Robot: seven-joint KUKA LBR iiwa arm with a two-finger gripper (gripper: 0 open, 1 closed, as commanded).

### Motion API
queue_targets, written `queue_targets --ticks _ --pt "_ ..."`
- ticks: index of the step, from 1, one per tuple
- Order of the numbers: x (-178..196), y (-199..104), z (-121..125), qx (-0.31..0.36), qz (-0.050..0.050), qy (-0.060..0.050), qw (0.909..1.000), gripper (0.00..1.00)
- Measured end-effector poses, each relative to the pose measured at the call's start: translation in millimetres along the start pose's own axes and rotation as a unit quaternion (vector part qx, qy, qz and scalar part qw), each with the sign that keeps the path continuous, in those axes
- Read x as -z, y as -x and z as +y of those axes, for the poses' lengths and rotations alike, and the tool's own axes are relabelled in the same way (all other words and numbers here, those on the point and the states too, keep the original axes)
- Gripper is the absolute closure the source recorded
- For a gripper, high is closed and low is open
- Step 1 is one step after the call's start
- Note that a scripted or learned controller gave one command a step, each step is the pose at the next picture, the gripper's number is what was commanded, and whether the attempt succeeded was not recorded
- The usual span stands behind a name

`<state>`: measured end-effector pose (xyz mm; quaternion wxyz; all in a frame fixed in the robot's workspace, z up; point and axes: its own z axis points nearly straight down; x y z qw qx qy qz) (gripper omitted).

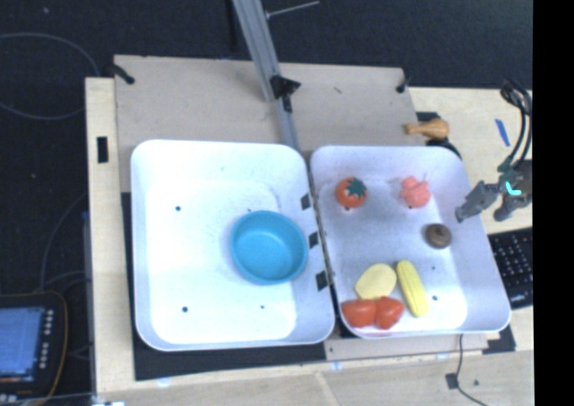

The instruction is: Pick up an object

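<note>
Camera view: blue bowl (267, 246) in left bin (170, 180)

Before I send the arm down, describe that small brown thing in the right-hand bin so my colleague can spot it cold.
Start at the right-hand shallow white bin, the one full of toy food. Go to its right side, about halfway down, below the small pink toy and above the yellow corn cob. The small round dark brown object lies alone there, touching nothing, and is the bin's only brown piece.
</note>
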<state>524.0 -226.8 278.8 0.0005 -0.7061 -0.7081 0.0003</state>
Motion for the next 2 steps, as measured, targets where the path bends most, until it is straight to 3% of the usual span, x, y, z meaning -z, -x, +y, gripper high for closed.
queue_targets --ticks 1,2 --pt "2.1 0.2 0.6 0.000 -0.001 0.002 1.0000 0.00" --pt "-50.2 -7.3 6.3 0.000 -0.001 0.000 1.0000 0.00"
